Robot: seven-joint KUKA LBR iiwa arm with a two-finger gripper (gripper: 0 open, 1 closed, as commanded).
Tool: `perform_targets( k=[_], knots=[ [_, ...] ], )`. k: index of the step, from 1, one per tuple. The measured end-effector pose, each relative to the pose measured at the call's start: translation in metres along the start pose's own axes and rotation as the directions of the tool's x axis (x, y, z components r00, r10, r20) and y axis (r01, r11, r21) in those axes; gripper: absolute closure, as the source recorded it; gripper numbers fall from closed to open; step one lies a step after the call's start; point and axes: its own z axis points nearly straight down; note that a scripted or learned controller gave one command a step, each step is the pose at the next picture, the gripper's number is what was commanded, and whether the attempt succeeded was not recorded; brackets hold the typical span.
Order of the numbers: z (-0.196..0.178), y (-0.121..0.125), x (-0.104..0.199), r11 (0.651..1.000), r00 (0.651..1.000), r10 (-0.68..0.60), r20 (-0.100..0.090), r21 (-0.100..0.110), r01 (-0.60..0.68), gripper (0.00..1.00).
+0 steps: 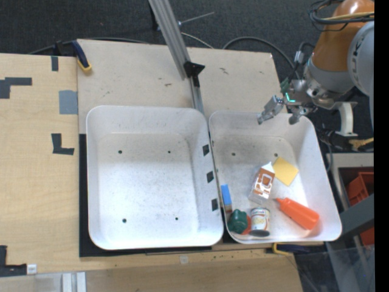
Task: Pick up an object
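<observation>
Desk (140,78) carries two white bins | pincer (281,110) spread, bare, above right bin's (316,145) far rim | objects cluster near-right; yellow block (285,170) closest | descend straight, centre it, then close

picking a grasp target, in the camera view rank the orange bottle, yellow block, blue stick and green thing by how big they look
1. orange bottle
2. yellow block
3. green thing and blue stick: too close in apparent size to rank; the stick is longer but thin.
</observation>
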Motion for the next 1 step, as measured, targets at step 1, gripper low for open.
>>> perform_targets(
  k=[1],
  knots=[
    [-0.0031, 0.0010, -0.0002, 1.000, 1.000, -0.002, 0.002, -0.005, 0.002, 0.00]
  ],
)
